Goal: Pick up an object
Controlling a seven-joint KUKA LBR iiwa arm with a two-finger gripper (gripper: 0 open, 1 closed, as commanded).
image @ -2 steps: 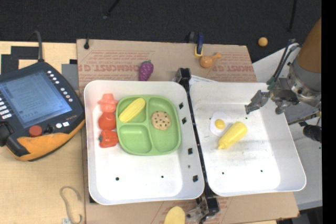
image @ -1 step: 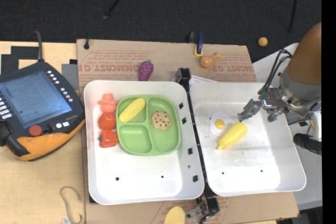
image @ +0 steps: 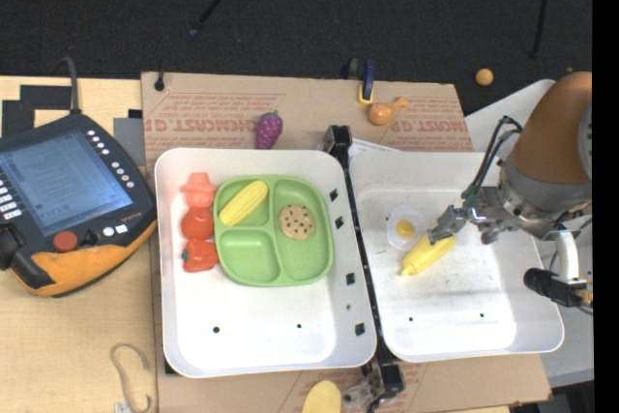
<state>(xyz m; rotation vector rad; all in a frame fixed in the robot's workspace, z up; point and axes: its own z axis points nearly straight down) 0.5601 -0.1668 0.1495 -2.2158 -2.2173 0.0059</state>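
Note:
In the right bin point(image: 503, 329) lies a yellow oblong toy point(image: 427, 255), slanted, with its upper end toward the right. My gripper point(image: 451, 225) hangs low just above and to the right of that upper end, close to it or touching it; the arm comes in from the right. A small fried-egg toy point(image: 403, 228) lies just left of the gripper. The left bin point(image: 251, 334) holds a green divided plate point(image: 253, 264) with a corn cob point(image: 242, 201) and a cookie point(image: 296, 222) on it, and red and orange toys point(image: 197, 223) beside the plate.
A black divider point(image: 354, 247) runs between the bins. A tablet pendant point(image: 63, 198) sits on the bench at left. A purple grape toy point(image: 268, 129) and an orange pear-like toy point(image: 384, 110) rest on the cardboard behind the bins. A yellow toy point(image: 322, 396) lies at the front edge.

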